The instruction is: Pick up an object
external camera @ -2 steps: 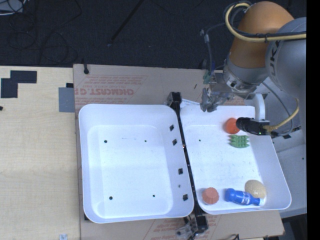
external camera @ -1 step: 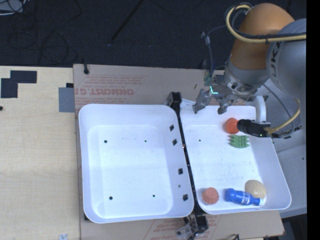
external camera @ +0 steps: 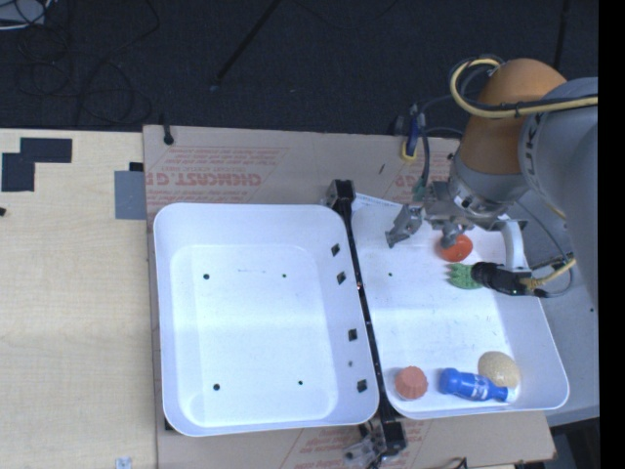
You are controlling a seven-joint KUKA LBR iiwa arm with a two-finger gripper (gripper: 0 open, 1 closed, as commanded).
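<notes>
My gripper [external camera: 427, 233] hangs over the far part of the right bin [external camera: 444, 320], fingers spread open with nothing between them. One finger [external camera: 400, 231] points toward the bin's left wall. A red-orange round object [external camera: 455, 249] lies just under the other finger, on the gripper's right side. A green spiky object [external camera: 463, 277] sits right below it, next to a black cable end. Along the bin's near edge lie a pinkish-red round piece [external camera: 411, 382], a blue bottle [external camera: 472, 386] on its side and a beige ball [external camera: 499, 367].
The left bin [external camera: 176, 262] stands beside the right one, with a black divider rail [external camera: 354, 291] between them. Both rest on brown cardboard [external camera: 244, 169]. The arm's grey and orange body [external camera: 513, 115] looms over the right bin's far right corner.
</notes>
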